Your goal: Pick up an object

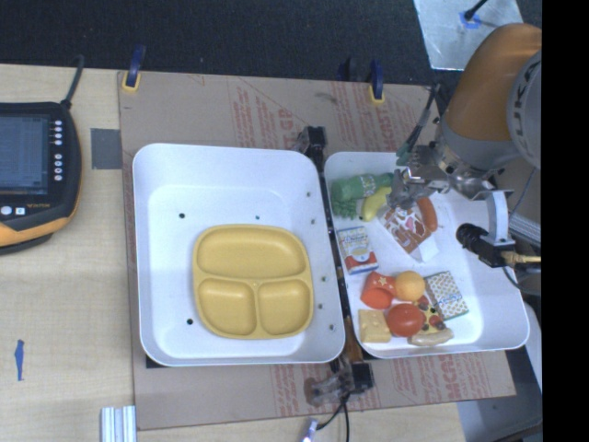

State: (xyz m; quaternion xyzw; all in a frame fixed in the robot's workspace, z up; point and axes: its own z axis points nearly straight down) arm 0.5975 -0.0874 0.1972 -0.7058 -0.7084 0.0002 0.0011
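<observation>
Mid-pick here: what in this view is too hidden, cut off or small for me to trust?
- Tool: its tips merge with the clutter in the right bin, so any contact or hold is unreadable.
- Yellow item and green item: partly covered by the tool.
- Red-and-white packet: print too small to read.
- Arm: cut off by the right edge.
- Front food pile: pieces overlap, boundaries unclear.

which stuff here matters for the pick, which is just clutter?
Job:
gripper, low over the right bin
green item, yellow item, red-and-white packet, small carton, tomato, checkered box

Lying about:
left bin with yellow divided tray
handheld pendant
clamps
</observation>
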